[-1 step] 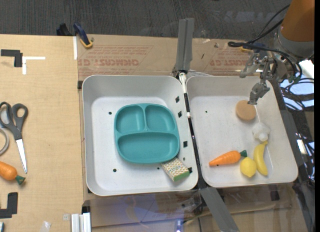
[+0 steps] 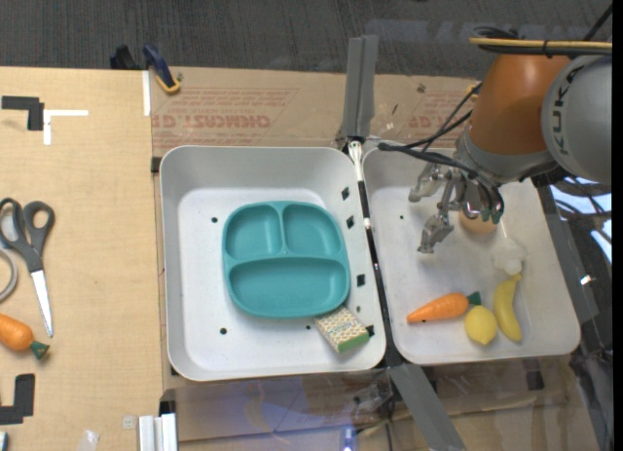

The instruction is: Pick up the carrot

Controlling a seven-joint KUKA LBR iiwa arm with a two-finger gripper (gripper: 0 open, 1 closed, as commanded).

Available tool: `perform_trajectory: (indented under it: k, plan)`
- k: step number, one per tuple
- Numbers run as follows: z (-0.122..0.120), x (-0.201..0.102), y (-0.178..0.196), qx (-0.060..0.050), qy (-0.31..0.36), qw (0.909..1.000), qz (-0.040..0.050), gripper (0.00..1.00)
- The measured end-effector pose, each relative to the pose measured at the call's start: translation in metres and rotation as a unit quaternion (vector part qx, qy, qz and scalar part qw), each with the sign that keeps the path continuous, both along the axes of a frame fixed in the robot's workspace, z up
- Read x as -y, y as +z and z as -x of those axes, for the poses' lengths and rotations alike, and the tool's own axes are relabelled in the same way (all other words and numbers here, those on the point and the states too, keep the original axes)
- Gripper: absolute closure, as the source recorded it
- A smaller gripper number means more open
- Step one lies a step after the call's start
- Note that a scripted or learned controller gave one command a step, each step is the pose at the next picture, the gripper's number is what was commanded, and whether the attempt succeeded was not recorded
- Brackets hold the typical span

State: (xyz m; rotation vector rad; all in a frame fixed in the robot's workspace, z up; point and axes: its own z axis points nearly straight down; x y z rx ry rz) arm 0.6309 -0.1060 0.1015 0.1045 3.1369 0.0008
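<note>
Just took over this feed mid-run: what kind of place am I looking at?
Most likely a robotics lab test bench, not a kitchen: two white bins sit on cardboard, holding toy food such as a carrot and banana, with the gripper on a cabled arm above.

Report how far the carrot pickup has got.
Done: the hand is over the right bin. In hand: nothing shows between its fingers. Left: the carrot lies on the bin floor nearer the front, beside the lemon; reaching, gripping and lifting it all remain.
</note>
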Motion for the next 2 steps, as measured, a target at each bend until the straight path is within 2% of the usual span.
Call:
perform_trajectory:
  k: [1,2]
  plan:
    - [0.068,0.0,-0.009,-0.001,0.088,0.9961,0.0005,0.0]
    - [0.14,0.02,-0.006,0.008,0.04,0.9992,0.0019,0.0]
